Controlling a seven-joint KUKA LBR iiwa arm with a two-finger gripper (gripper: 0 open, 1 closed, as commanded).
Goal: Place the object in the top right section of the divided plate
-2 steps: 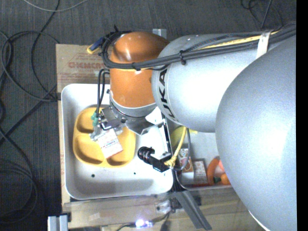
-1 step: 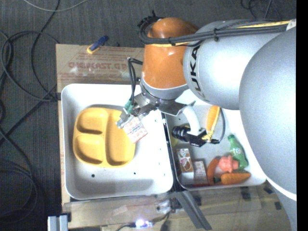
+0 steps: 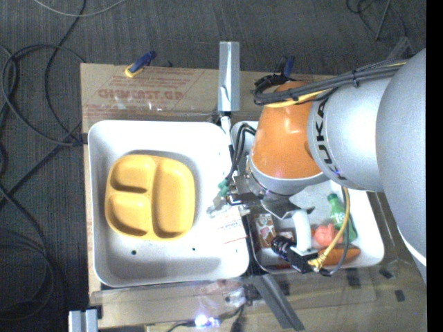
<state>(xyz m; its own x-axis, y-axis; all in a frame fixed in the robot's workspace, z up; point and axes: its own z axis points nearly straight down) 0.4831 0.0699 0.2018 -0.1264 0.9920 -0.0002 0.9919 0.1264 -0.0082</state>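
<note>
I count two white bins side by side on the bench. The left bin (image 3: 104, 254) carries one yellow divided plate (image 3: 150, 196), lying towards the bin's left side, with three sections that I can make out. The right bin (image 3: 370, 244) holds a small heap near its right edge: one red object (image 3: 323, 235), one green object (image 3: 338, 213) touching it, and one orange object (image 3: 342, 256) along the near edge. The arm (image 3: 346, 133) hangs over the right bin's left half; its gripper (image 3: 271, 216) is too hidden for me to read.
</note>
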